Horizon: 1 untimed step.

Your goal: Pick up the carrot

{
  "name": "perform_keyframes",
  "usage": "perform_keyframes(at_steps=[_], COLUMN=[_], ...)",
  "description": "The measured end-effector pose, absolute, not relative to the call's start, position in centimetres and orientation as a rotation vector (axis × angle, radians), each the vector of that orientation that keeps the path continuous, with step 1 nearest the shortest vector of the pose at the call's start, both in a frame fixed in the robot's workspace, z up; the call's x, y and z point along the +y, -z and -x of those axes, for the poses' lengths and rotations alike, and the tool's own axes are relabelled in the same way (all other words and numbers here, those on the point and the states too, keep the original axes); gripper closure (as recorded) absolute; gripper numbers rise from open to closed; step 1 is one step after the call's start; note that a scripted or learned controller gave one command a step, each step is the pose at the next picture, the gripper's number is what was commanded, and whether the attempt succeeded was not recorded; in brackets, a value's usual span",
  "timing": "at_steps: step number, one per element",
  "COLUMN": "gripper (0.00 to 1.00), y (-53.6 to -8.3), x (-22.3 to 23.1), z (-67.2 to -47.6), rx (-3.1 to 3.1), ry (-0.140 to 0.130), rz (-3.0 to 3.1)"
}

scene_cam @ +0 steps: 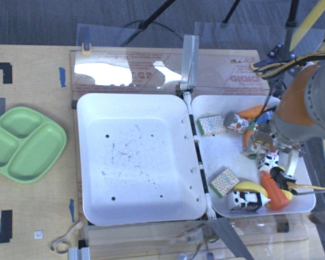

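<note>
We see the arm [295, 99] reaching in over the right bin [222, 153], with the jaws low among the toys toward that bin's right side. Clutter and the wrist's own hardware cover them. We cannot tell whether the jaws are spread or pressed together, nor whether anything sits between them.

The carrot [274, 191], which we take to be the orange-red tapered piece, lies in front of the jaws near the bin's front right corner, apart from them. A small black-and-white figure [270, 160] stands between the jaws and the carrot, just beside the jaws. On the carrot's side away from the arm, a yellow banana [249, 187] lies close against it. A black-and-white cow figure [246, 200] touches the banana from the front.

Behind the jaws, toward the bin's far wall, lies a paler orange piece [253, 112]; we cannot tell what it is. Next to it is a white toy with red marks [237, 123], and further out on that side a patterned block [211, 124]. A second patterned block [223, 181] lies forward of the jaws on the side away from the arm, near the banana.

Well away from the jaws are the left bin [135, 150] and a green divided plate [24, 142] on the worktop [32, 75].
</note>
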State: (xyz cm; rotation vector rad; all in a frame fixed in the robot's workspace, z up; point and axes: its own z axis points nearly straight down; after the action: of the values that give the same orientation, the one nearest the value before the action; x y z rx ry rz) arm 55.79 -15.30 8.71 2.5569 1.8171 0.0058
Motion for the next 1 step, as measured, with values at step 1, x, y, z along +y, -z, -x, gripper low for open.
perform_keyframes(at_steps=[1], gripper=[1.0], y=[-18.04], x=[-10.73], z=[-60.23], rx=[1.962], ry=[0.0], rz=[-2.453])
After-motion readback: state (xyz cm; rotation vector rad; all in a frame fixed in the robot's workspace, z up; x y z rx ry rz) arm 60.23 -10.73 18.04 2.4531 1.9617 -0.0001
